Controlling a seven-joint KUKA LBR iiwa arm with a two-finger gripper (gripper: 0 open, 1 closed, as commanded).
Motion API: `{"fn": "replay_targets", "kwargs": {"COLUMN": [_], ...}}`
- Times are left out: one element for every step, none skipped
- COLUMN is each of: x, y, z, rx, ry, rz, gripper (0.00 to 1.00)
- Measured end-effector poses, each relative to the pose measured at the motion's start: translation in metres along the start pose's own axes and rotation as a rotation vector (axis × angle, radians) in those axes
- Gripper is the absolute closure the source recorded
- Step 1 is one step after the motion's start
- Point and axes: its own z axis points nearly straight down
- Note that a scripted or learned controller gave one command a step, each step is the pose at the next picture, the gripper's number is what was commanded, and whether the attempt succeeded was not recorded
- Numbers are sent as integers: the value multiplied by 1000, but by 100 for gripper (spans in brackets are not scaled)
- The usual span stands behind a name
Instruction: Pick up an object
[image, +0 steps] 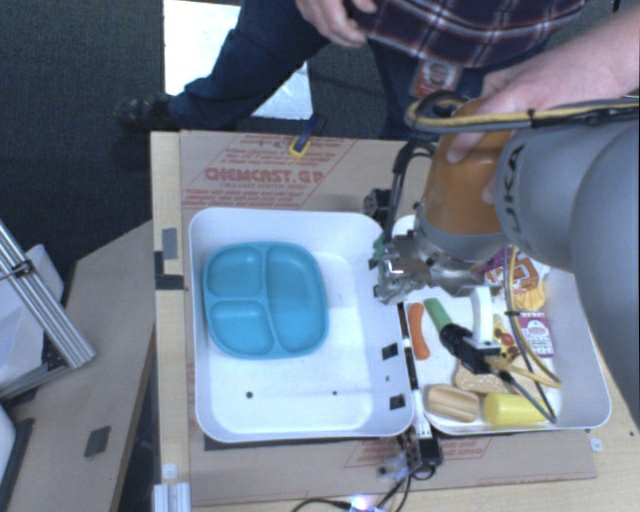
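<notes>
Overhead, the grey arm (575, 195) is reaching down from the right, its gripper (392, 275) hanging over the rim between the two bins, grip state unclear, just left of the orange carrot (419, 340) lying in the right bin (590, 405)

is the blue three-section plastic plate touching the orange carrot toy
Apart. The camera view shows the blue three-section plastic plate in the left bin and the orange carrot toy in the right bin, bin rims between them.

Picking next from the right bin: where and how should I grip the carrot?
Grip the carrot across its orange middle, coming straight down. It lies flat, long and thin, along the bin's left wall, green top pointing away. Close across its narrow width; the wall side looks tight.
</notes>
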Motion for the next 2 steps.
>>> {"fn": "replay_targets", "kwargs": {"x": [-1,-6], "y": [2,-3], "z": [-11,-23], "rx": [-25,-28], "ry": [-3,-3], "rz": [13,17], "gripper": [100,100]}}
